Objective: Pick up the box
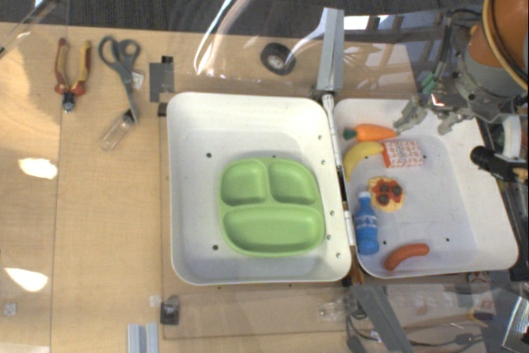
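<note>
My end effector (430,113) hangs over the far edge of the right bin (471,215), its two fingers spread apart with nothing between them. The box (402,153), white with a red pattern, lies in the far left part of that bin, just beside the banana (361,155) and near the carrot (372,131), apart from my fingers. The left bin (198,178) holds a green divided plate (271,206); scissors (122,66) and pliers (70,72) lie on the bench (83,244).

Red-patterned white box (403,154), green tray (271,205)
</note>
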Motion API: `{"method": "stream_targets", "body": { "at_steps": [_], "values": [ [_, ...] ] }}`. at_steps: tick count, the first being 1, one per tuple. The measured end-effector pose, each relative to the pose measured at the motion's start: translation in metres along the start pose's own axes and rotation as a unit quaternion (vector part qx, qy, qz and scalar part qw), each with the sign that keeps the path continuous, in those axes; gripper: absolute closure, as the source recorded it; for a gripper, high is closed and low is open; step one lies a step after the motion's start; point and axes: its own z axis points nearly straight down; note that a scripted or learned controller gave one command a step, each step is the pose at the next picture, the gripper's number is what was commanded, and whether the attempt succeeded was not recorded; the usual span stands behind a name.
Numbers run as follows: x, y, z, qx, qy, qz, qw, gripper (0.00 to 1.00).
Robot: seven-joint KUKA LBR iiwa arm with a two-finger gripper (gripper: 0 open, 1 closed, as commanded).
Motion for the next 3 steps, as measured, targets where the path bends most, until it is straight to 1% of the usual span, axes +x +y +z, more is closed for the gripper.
{"method": "stream_targets", "body": {
  "at_steps": [1,2,3],
  "values": [
    [-0.032,0.017,0.135,-0.004,-0.001,0.036,0.9994,0.0],
    [-0.032,0.019,0.123,-0.007,-0.002,0.033,0.9994,1.0],
    [0.003,0.052,0.021,-0.001,-0.001,0.104,0.9946,1.0]
  ]
}}
